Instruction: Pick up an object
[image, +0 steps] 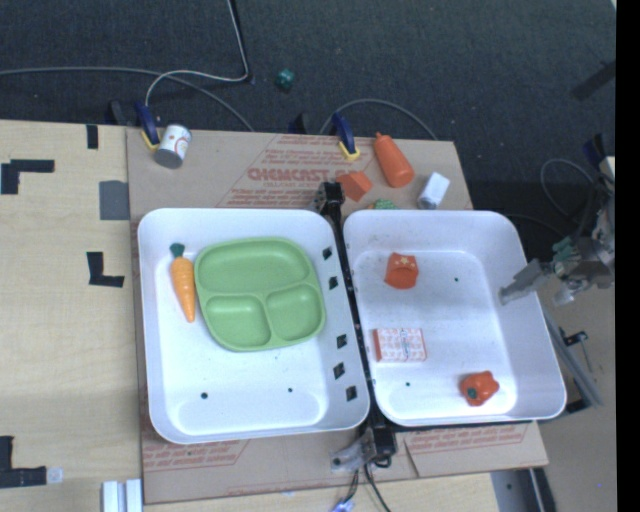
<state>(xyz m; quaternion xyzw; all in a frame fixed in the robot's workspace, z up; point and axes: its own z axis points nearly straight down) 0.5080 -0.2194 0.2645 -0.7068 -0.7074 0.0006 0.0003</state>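
Note:
The right bin (500, 235) holds three things: a small orange-red block (401, 271) toward the back, a flat red-and-white packet (400, 345) in the middle, and a red pepper-like toy (480, 388) at the front right. In the left bin (160, 300) a green divided plate (262, 293) lies next to an orange carrot (183, 284). My gripper (522, 284) hangs over the right rim of the right bin, apart from all three things there, with the arm behind it at the view's right edge.
Behind the bins on the cardboard lie an orange bottle-shaped toy (393, 160), a small orange piece (355, 185), a white cube (433, 188) and a small can (173, 143). Two blue clamps (346, 140) grip the board's back edge. Cables run across the dark floor.

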